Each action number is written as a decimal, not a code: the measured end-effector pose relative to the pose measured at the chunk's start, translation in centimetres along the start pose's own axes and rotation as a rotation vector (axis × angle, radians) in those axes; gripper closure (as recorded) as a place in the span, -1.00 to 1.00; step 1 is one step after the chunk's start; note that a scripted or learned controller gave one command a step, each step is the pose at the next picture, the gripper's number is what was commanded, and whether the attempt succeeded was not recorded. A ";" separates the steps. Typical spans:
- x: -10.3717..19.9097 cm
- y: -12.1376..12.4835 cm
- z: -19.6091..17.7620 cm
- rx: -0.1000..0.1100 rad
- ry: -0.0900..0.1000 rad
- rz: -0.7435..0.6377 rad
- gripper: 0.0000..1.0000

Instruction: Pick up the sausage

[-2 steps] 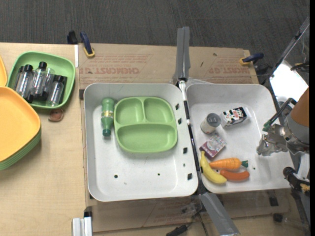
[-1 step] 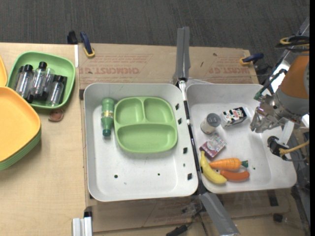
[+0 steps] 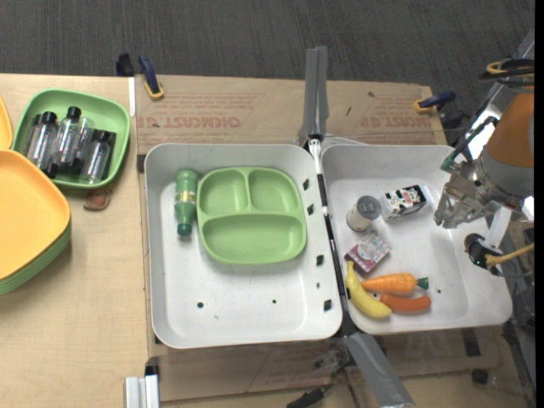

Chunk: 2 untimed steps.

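At the far left of my view I see a stack of orange plastic plates (image 3: 30,219) on the wooden bench (image 3: 76,347), and just beyond it a green square tray (image 3: 115,117) holding several clear bottles with black caps (image 3: 68,143). Moving right, the left white bin (image 3: 170,313) holds a green plastic bottle (image 3: 185,201) lying along its left wall, and touching it on the right a green three-compartment plate (image 3: 252,214).

In the right white bin (image 3: 459,313) I make out a small grey-lidded can (image 3: 364,212) near the dividing wall, a black-and-white patterned carton (image 3: 405,201) just right of it, and a pink printed packet (image 3: 368,252) nearer to me. At the near edge lie a yellow toy banana (image 3: 364,296), an orange toy carrot with a green tip (image 3: 396,283), and right against the carrot's near side the reddish-orange sausage (image 3: 408,304), flat on the bin floor.

The gripper (image 3: 452,215) hangs over the right part of that bin, well apart from the sausage and farther back. From this angle its fingers blur into the grey wrist, so I cannot tell how they stand. Nothing appears to be between them, as far as I can judge.
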<state>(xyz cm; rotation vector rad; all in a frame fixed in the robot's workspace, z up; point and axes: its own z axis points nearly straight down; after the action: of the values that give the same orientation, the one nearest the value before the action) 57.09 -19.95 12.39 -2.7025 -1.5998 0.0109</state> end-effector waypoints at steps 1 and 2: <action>-3.7 -3.5 3.3 -0.002 0.004 -0.154 1.00; -3.8 -3.5 2.5 0.000 0.003 -0.153 1.00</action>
<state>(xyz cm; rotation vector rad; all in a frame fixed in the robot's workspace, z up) 52.17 -21.55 9.92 -2.5708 -1.8002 0.0059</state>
